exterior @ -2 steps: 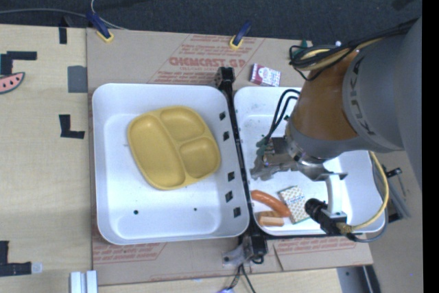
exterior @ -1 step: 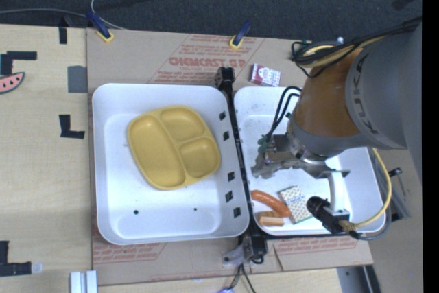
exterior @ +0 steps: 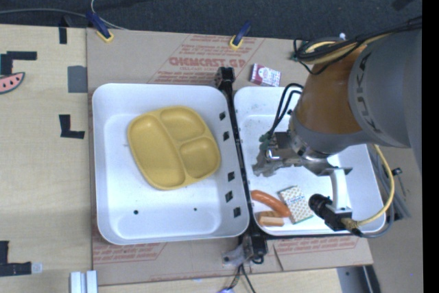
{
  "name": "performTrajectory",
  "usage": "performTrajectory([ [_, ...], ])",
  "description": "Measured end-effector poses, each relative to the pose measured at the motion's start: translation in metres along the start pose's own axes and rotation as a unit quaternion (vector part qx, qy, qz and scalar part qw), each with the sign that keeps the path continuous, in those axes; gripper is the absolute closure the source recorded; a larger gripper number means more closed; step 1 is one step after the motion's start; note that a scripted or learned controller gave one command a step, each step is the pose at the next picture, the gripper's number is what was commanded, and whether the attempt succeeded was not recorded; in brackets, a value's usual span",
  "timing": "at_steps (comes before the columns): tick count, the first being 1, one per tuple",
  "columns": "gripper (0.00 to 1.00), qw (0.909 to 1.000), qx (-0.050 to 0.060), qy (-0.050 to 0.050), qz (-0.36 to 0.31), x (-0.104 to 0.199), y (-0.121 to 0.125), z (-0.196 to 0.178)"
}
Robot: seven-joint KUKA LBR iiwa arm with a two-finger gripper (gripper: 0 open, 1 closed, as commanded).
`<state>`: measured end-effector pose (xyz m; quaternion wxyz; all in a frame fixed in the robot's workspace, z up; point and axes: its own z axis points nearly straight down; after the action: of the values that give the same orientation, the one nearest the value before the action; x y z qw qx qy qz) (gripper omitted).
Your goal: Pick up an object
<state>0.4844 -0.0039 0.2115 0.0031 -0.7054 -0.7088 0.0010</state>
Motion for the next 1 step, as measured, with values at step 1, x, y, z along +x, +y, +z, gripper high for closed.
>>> performTrajectory([
  [1, 0.0, 1.0, 0.0, 0.0, 0.0, -0.0001, -0.0001, 0.0],
])
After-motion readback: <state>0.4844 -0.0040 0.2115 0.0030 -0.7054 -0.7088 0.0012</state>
